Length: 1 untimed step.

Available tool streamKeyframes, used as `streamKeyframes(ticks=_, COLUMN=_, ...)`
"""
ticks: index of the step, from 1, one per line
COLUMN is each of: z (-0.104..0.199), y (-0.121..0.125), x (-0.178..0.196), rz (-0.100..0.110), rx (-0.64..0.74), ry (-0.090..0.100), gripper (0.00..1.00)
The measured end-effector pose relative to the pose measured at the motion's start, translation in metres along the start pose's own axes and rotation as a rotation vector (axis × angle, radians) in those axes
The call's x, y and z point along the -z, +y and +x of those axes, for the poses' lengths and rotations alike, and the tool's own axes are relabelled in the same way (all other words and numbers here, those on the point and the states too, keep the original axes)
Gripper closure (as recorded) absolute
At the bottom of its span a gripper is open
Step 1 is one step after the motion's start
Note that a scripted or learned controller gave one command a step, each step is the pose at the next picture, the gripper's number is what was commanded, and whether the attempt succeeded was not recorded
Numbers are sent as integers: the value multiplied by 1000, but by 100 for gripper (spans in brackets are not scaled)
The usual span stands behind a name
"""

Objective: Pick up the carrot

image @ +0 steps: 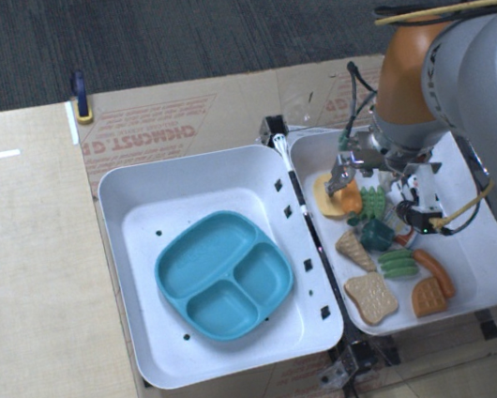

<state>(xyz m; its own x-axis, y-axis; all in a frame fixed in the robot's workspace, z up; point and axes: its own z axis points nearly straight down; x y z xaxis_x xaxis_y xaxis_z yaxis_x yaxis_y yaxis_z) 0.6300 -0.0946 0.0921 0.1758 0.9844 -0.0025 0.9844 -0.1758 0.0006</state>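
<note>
I take the right-hand shallow white plastic bin [492, 284] as my landmark: the small orange toy carrot with its green leafy top [355, 198] lies near that bin's upper left corner, resting against a pale yellow round toy piece [328, 200] and just above a heap of green toy vegetables [378, 218]. My grey arm with the orange band [407, 70] reaches down into the same bin, and the two-finger gripper [346, 169] sits right over the carrot's upper end; whether the claw is spread or pinched I cannot tell from this slanted view, and I see nothing that proves a hold. I judge the carrot to be light, hollow, stiff plastic with a smooth, slippery, tapering skin, so it could squirt out of a squeeze near the tip. I would take it across the thick orange body, just below the leaves. Toward the bin's lower edge lie tan toy bread slices [371, 298] and an orange sausage-like piece [433, 270], well clear. The neighbouring left white bin [150, 344] carries a teal three-compartment plate [224, 274].
</note>
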Motion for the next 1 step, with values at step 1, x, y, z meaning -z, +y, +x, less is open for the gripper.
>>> streamKeyframes(ticks=1, z=-1, y=0, x=9, rz=1, rx=-4, ry=-1, gripper=100)
